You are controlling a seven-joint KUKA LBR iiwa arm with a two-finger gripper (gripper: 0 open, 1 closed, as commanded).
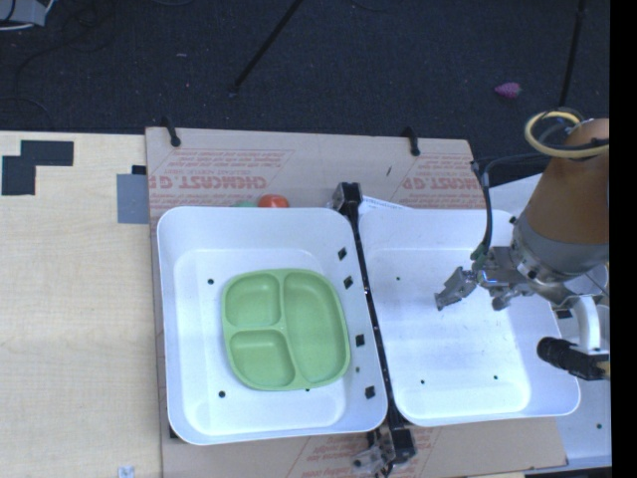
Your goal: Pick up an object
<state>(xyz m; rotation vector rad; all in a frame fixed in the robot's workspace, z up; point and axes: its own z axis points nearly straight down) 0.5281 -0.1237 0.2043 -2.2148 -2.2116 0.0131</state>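
A light green divided plate (287, 329) lies flat in the left bin (189, 267). A small orange-red object (273, 202) sits just behind that bin's back wall, on the cardboard, with a bit of green beside it. My gripper (470, 302) hangs over the right bin (448, 386), near its middle right, well apart from the plate. Its two fingers (454, 291) are spread open and nothing is between them.
A black divider clamp (360, 317) runs between the two bins. Cardboard (299, 167) lies under and behind them. The arm's grey body with its orange band (572, 197) covers the right bin's far right corner. Wooden bench top (70, 317) spreads to the left.
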